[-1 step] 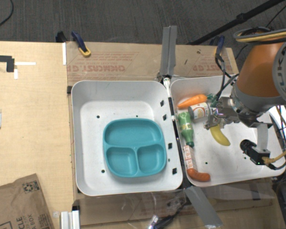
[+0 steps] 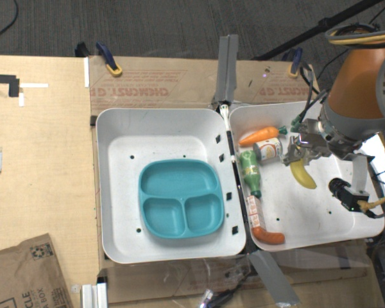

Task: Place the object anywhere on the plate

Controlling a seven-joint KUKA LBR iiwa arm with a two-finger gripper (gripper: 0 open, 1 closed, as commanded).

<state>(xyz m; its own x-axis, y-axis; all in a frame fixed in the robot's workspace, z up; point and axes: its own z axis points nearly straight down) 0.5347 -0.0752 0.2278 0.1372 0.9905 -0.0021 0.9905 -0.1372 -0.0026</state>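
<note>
A teal plate (image 2: pixel 179 197) with three compartments lies in the left bin (image 2: pixel 115 172). In the right bin (image 2: pixel 346 226), a yellow banana (image 2: pixel 304 175) lies slanted near the middle. My gripper (image 2: pixel 298 153) hangs right over the banana's upper end, and the arm's orange band (image 2: pixel 362 85) sits above it at the right. Whether it touches the banana is hidden by the wrist.
Along the right bin's left side lie an orange carrot (image 2: pixel 259 135), a small can (image 2: pixel 268 149), a green bottle (image 2: pixel 249 170) and a red-and-white sausage-like item (image 2: pixel 260 226). A black cable end (image 2: pixel 344 193) hangs right of the banana. A metal divider (image 2: pixel 228 76) runs between the bins.
</note>
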